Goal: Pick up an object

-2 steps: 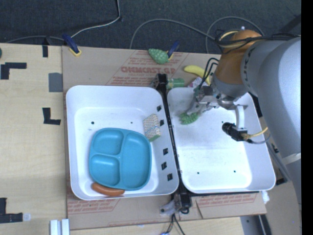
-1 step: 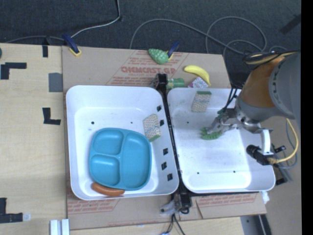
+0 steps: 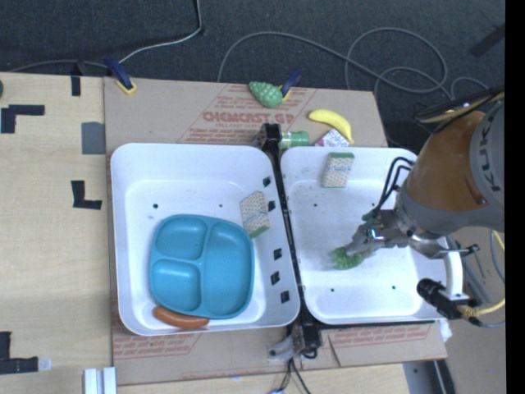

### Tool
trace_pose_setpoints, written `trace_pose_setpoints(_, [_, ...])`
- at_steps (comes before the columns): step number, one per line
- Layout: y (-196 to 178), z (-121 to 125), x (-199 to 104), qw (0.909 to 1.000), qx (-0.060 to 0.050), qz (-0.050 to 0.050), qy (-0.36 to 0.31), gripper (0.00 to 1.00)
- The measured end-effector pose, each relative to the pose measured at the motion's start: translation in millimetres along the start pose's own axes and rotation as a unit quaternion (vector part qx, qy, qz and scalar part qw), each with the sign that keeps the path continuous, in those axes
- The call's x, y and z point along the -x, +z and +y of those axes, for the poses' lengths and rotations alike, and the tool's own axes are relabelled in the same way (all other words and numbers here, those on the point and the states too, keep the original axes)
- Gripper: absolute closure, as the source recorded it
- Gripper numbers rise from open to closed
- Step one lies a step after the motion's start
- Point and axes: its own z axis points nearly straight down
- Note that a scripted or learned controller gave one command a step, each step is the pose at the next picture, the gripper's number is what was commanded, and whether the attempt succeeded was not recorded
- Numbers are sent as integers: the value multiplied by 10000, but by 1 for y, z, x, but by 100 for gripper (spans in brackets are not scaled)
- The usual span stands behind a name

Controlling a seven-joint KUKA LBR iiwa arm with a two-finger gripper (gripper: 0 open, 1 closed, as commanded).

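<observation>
Green toy (image 3: 345, 258): lies on the floor of the right bin (image 3: 385, 306), near its middle. Small, apparently light and soft plastic; likely slips under a pinch.

Best hold, by judgement: across its narrow middle.

End effector (image 3: 363, 246): at the toy's upper right, touching or nearly so; whether open or clamped, cannot tell.

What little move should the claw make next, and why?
Probably close on the green object and lift gently. The claw sits right at that object on the right bin floor, but a firm hold cannot be seen yet.
</observation>
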Motion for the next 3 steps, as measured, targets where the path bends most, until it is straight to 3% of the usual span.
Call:
trace_pose_setpoints(1, [0,0,0,10000,-7,3,3,0])
trace_pose_setpoints(2, [77,4,-13,10000,10,1,6,0])
trace_pose_setpoints(3, [68,4,-12,10000,12,-11,13,100])
